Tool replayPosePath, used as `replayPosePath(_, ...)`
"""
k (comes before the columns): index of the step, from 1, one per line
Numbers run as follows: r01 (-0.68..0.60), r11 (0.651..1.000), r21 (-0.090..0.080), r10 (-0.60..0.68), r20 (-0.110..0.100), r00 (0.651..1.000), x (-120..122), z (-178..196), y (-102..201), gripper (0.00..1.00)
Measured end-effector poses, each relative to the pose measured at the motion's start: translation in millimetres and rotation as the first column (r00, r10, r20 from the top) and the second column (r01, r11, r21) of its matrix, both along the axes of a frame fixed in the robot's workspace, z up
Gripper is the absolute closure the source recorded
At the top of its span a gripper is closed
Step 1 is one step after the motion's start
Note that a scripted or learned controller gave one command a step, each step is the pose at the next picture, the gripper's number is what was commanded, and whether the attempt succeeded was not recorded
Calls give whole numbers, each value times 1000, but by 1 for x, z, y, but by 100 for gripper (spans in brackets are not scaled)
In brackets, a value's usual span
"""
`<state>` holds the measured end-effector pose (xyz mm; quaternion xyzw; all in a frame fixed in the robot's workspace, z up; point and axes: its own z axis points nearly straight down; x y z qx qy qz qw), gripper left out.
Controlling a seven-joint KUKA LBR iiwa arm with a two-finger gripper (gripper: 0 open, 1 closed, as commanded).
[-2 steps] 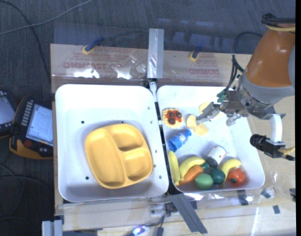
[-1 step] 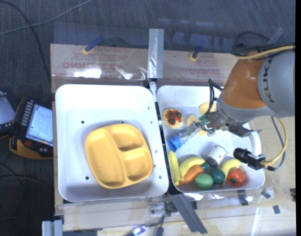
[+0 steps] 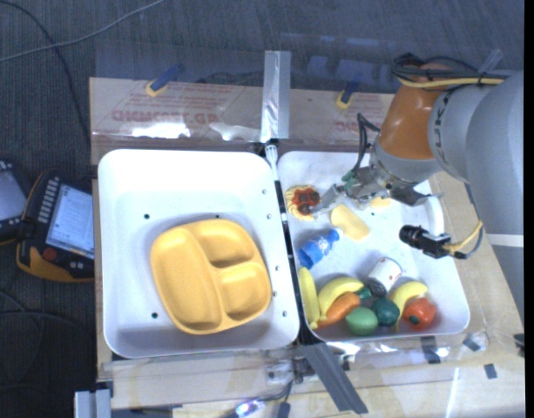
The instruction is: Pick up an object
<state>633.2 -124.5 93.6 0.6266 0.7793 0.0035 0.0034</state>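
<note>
My gripper (image 3: 362, 186) hangs low over the back of the right bin (image 3: 449, 273), under the orange-banded wrist (image 3: 412, 129). Just below and left of it lies a pale yellow block (image 3: 350, 223). A small red and yellow toy food piece (image 3: 303, 200) sits to the gripper's left, by the bin's wall. A blue bottle (image 3: 319, 249) lies further toward the front. Along the front of the bin are heaped a banana (image 3: 336, 287), an orange carrot (image 3: 338, 306), a green fruit (image 3: 362, 321), a white can (image 3: 385, 274) and a red tomato (image 3: 418, 313).
The left bin (image 3: 127, 190) holds a yellow divided plate (image 3: 212, 273). A black connector on a cable (image 3: 423, 239) hangs off the arm over the right bin's right side. A tablet and pendant (image 3: 57, 225) lie on the floor at the left.
</note>
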Motion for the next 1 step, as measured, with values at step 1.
replayPosePath(1,-4,1000,7,4,-8,1000,-1,10,3,100)
